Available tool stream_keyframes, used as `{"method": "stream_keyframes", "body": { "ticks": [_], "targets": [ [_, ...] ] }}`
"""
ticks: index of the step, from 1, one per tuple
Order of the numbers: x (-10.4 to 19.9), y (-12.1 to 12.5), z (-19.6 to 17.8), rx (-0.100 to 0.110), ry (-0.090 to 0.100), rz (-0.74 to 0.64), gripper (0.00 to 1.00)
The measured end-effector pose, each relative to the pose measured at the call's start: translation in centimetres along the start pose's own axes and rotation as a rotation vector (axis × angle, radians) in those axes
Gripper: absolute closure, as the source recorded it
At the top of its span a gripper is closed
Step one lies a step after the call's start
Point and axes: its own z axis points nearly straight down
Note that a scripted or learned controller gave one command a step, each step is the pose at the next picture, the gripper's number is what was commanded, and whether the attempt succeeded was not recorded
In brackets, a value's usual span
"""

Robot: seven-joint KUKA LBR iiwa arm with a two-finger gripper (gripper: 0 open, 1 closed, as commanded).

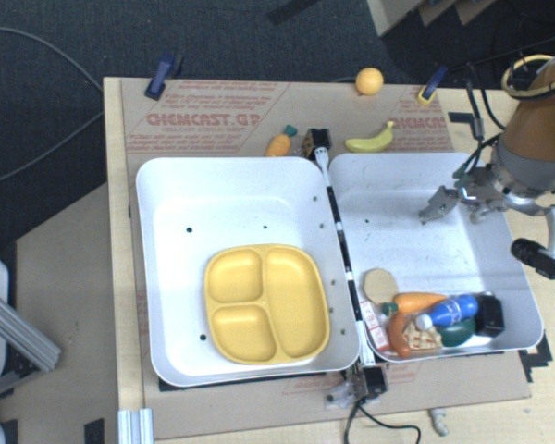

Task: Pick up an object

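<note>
Toy items lie heaped in the near corner of the right bin [398,188]: a blue bottle [450,311], an orange carrot [418,301], a tan round disc [380,285], a black piece [490,314] and a red packet [409,336]. My gripper [455,202] hangs over the bin's far right part, well above and behind the heap. Its grey fingers [435,207] are spread, and nothing sits between them. The arm's orange band [535,128] shows at the right edge.
The left bin [176,202] holds a yellow divided plate [266,302]. Behind the bins on the cardboard lie a banana [371,139], a small orange toy [280,144], a black object [316,140] and an orange ball [369,80]. Blue clamps [162,75] grip the board's back edge.
</note>
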Motion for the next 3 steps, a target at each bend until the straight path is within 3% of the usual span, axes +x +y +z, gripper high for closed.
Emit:
{"method": "stream_keyframes", "body": {
  "ticks": [1, 2, 3],
  "targets": [
    [2.6, 7.2, -4.9, -0.002, 0.0, -0.001, 0.0],
    [1.5, -2.6, 1.9, 0.004, 0.001, 0.002, 0.0],
    [-0.1, 6.6, -2.6, -0.001, -0.001, -0.001, 0.0]
  ]
}}
